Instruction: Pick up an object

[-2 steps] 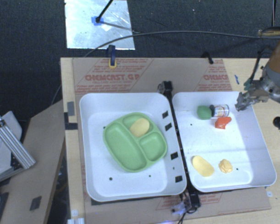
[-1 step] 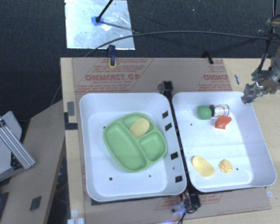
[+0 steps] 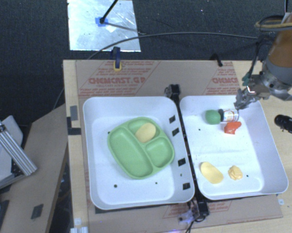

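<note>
Two bins side by side: the gripper hovers at the right bin's far edge, just beside a small can lying between a green ball and red piece. Grip state: cannot tell.

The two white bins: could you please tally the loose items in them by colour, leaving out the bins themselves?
Yellow: 3, one on the green tray and two in the right bin
Green: 2, the divided tray and a ball
Orange-red: 1
White with orange: 1, a small cylinder
Total: 7
</note>
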`<action>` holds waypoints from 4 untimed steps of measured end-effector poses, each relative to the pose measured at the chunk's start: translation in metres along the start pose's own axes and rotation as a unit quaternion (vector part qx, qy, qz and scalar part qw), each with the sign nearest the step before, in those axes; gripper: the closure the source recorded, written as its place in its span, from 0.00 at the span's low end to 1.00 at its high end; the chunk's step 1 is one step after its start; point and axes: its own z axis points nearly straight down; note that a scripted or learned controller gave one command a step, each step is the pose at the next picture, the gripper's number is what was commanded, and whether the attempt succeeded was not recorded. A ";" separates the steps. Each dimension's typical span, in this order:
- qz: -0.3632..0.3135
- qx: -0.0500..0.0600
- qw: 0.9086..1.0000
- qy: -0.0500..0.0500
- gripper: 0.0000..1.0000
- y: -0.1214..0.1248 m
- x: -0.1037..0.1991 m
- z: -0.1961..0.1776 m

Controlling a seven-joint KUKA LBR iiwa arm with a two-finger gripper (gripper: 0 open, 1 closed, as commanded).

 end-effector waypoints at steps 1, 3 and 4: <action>0.000 0.001 1.000 0.000 1.00 -0.008 0.043 0.003; -0.001 0.001 1.000 0.001 1.00 -0.016 0.166 0.015; -0.001 0.002 1.000 0.001 1.00 -0.023 0.228 0.028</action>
